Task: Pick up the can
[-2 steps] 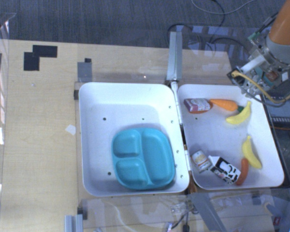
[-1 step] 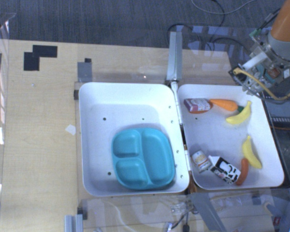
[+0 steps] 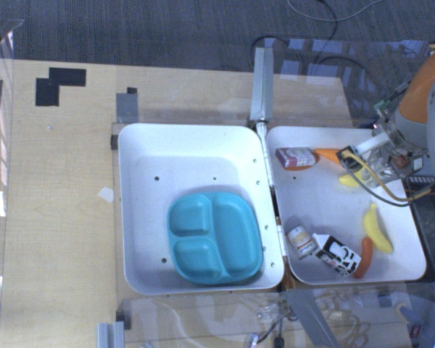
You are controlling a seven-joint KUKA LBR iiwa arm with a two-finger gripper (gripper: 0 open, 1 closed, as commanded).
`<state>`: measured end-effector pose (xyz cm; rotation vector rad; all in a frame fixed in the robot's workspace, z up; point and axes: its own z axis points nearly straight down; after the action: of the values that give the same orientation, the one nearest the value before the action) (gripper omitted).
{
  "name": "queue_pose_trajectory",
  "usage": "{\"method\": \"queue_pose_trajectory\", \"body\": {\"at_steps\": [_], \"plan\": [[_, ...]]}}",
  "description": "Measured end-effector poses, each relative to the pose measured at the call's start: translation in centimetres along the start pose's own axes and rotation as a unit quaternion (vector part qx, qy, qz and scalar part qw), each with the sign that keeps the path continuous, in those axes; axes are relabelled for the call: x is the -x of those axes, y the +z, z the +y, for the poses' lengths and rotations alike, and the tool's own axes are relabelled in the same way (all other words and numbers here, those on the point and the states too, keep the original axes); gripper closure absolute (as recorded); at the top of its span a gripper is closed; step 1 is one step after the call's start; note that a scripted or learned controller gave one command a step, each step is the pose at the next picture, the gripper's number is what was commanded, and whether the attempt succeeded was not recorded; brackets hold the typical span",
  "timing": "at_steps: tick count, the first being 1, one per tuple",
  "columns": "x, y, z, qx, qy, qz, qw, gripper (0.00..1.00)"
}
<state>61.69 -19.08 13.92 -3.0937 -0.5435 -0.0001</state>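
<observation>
A red and silver can [image 3: 296, 158] lies on its side at the far left of the right bin [image 3: 413, 270]. A smaller silvery can-like container [image 3: 300, 239] lies near that bin's front left. My gripper [image 3: 393, 153] hangs over the bin's far right side, to the right of the red can and apart from it. The wrist hardware hides its tips, and nothing shows between them.
An orange carrot [image 3: 326, 153] lies just right of the red can. A banana [image 3: 377, 229], a black and white package [image 3: 337, 254] and a red-orange item [image 3: 364, 258] lie in the right bin's front part. The left bin [image 3: 141, 194] holds a blue divided plate [image 3: 214, 236].
</observation>
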Motion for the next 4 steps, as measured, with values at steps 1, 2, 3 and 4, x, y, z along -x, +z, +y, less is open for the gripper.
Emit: {"method": "queue_pose_trajectory", "body": {"at_steps": [1,2,3,4], "plan": [[-2.0,-15.8,-1.1,0.002,-0.16,0.003,0.9871,1.0],[-1.2,-14.0,-9.5,0.0,-0.027,0.001,0.9996,1.0],[8.4,-26.2,-4.4,0.003,-0.092,0.003,0.9958,1.0],[9.4,-13.9,-4.3,0.0,0.026,0.001,0.9997,1.0]]}}
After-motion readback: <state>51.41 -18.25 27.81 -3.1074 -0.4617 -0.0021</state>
